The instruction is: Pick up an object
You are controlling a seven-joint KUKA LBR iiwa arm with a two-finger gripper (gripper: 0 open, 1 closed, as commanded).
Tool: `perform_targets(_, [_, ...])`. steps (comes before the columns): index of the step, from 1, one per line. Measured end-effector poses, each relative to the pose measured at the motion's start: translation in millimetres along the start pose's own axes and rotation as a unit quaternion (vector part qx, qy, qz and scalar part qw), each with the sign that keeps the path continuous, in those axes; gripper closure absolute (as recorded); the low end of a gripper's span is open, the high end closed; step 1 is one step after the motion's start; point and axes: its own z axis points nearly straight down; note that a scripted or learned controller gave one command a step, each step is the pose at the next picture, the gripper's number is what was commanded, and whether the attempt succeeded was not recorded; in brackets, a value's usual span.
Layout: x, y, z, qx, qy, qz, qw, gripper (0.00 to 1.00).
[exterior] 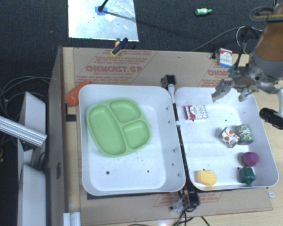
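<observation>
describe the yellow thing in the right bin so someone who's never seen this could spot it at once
Start at the right white bin, the one without the green divided tray. Go to its near edge, at the corner beside the seam between the two bins. The yellow object lies there alone, the bin's one yellow item; its nearest neighbours, a dark green object and a magenta one, sit at the opposite near corner.

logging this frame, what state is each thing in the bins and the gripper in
gripper: open, above right bin's far edge, holding nothing
green tray: flat in left bin
red-white box: lying flat
crumpled packet: on its side
purple piece: resting loose
teal piece: near corner
yellow piece: near front wall
</observation>
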Motion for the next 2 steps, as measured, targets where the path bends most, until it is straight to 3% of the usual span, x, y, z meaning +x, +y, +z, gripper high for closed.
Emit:
perform_targets(1, [-59,4,95,0.001,0.000,0.001,1.0000,0.00])
perform_targets(2, [-66,-21,186,0.001,0.004,-0.001,1.0000,0.00])
